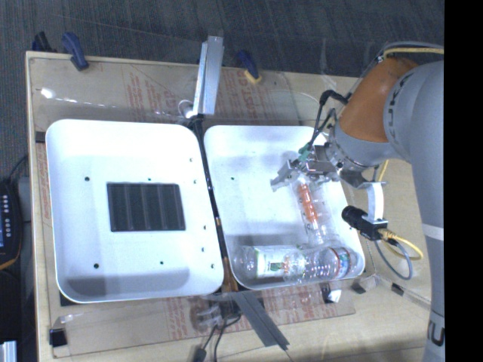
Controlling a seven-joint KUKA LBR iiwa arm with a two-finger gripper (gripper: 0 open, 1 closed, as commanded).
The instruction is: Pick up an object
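Progress looks slight: gripper (290, 173) hangs low in the right bin (234, 145), claw state impossible to tell, touching a small clear bottle (309, 206) just beyond the large plastic bottle (294, 263), nothing lifted.

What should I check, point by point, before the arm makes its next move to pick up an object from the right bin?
1. Target present: ok. A clear bottle with an orange core lies in the right bin, just below the gripper.
2. Gripper over the target: ok, it sits at the bottle's upper end.
3. Object held in the jaws: cannot tell; the clear plastic blurs the contact.
4. Neighbours: not ok. A second clear bottle lies along the bin's near wall, touching or almost touching the first.
5. Cable: cannot tell. A yellow cable loops at the bin's right rim.
6. Left bin: ok, only a dark ribbed pad inside.
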